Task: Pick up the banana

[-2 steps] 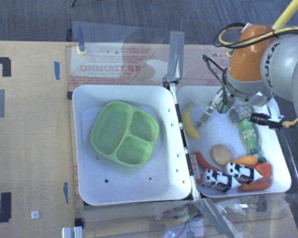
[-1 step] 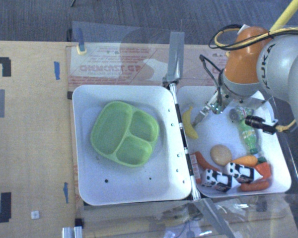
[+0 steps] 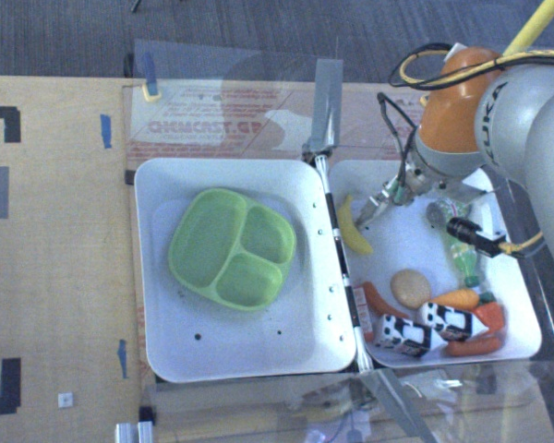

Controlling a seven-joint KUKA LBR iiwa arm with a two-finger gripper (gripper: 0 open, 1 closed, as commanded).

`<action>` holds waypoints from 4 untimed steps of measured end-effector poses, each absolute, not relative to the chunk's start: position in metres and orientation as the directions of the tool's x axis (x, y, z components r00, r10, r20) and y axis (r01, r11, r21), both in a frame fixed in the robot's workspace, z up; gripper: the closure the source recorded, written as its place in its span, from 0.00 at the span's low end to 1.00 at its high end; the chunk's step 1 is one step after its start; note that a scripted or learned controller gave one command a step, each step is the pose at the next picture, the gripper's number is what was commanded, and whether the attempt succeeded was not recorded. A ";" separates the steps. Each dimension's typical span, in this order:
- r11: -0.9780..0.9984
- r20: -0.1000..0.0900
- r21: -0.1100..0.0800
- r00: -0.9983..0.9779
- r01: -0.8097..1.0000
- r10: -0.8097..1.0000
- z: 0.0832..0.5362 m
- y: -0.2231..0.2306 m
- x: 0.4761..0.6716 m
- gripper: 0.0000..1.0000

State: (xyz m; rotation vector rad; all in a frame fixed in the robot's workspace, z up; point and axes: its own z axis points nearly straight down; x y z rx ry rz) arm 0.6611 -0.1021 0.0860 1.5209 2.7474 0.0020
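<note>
The banana (image 3: 355, 233) is small, yellow and curved, and lies against the left wall of the right bin (image 3: 526, 335). My gripper (image 3: 368, 209) hangs just above and to the right of the banana's upper end, pointing down-left toward it. Its tip is close to the banana, and I see nothing lifted in it. The orange-banded wrist (image 3: 457, 109) stands over the bin's back right corner.
The right bin also holds a brown round item (image 3: 410, 288), an orange carrot (image 3: 463, 297), red pieces (image 3: 379, 299), two black-and-white toys (image 3: 403, 333) and a green item (image 3: 466, 262). A green divided plate (image 3: 233, 247) lies in the left bin (image 3: 166, 340).
</note>
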 end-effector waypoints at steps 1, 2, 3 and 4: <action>0.235 -0.003 0.005 -0.235 0.972 0.972 0.086 -0.104 0.668 0.00; 0.235 -0.003 0.005 -0.235 0.972 0.972 0.086 -0.104 0.668 0.00; 0.236 -0.006 0.011 -0.236 0.972 0.972 0.099 -0.104 0.670 1.00; 0.113 -0.002 0.004 -0.113 0.994 0.994 0.212 -0.101 0.654 1.00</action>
